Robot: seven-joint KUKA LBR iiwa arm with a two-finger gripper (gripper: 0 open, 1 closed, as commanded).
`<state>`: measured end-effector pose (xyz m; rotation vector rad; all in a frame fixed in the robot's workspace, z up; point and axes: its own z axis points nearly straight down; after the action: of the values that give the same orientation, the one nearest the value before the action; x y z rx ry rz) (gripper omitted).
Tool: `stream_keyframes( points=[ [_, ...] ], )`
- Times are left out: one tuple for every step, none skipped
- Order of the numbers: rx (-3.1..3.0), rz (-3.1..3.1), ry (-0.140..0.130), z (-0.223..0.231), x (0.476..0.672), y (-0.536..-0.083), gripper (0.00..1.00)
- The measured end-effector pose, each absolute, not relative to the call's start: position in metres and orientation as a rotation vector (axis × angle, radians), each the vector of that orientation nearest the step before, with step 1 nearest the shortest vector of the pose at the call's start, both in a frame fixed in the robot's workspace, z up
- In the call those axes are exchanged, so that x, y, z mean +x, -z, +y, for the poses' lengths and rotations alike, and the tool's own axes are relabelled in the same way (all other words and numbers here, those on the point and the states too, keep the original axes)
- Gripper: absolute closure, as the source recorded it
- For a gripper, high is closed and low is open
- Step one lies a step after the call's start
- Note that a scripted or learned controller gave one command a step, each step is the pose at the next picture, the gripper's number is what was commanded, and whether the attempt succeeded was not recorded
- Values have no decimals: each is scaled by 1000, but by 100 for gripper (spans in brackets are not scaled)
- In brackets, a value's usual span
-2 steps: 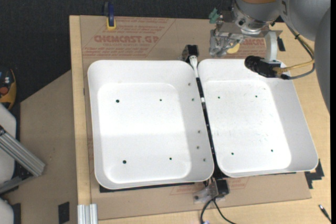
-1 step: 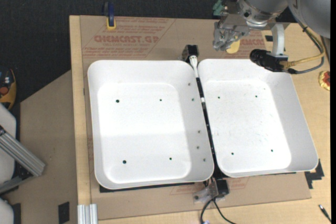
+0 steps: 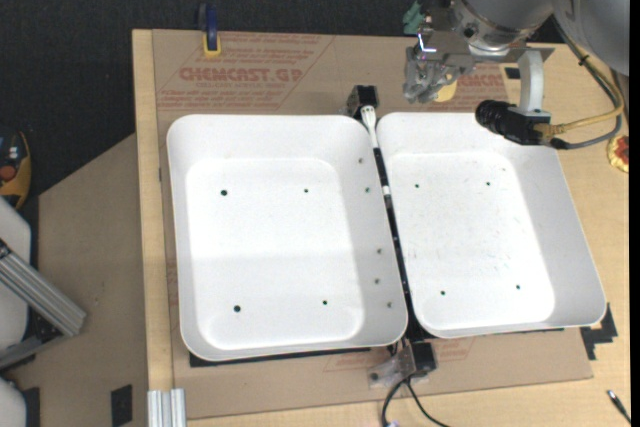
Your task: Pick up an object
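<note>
My gripper point(image 3: 428, 85) hangs over the cardboard just behind the back rim of the right bin point(image 3: 560, 215), near that bin's left corner. The arm's grey wrist and orange band rise above it at the top right. A small pale yellow patch point(image 3: 447, 90) shows right against the gripper's tip; I cannot make out what it is or whether it is held. The left bin point(image 3: 185, 215) lies beside the right one, and both show white floors with a few dark dots.
A black clip point(image 3: 362, 100) and a thin black strip run between the bins. A black cable fitting point(image 3: 505, 120) hangs over the right bin's back rim. A blue-and-yellow clamp point(image 3: 209, 27) stands on the cardboard's back edge. Metal rails lie at the lower left.
</note>
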<state>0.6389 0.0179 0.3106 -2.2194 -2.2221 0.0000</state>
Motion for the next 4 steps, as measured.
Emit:
stream_keyframes(
  points=[
    [-2216, -2222, -4, 55, 659, -257, 100],
    [-2226, -2222, 5, 37, 650, -294, 100],
    [-2236, -2222, 7, -44, 667, -364, 100],
    [-2212, -2220, -7, 5, 666, -277, 100]
  ],
)
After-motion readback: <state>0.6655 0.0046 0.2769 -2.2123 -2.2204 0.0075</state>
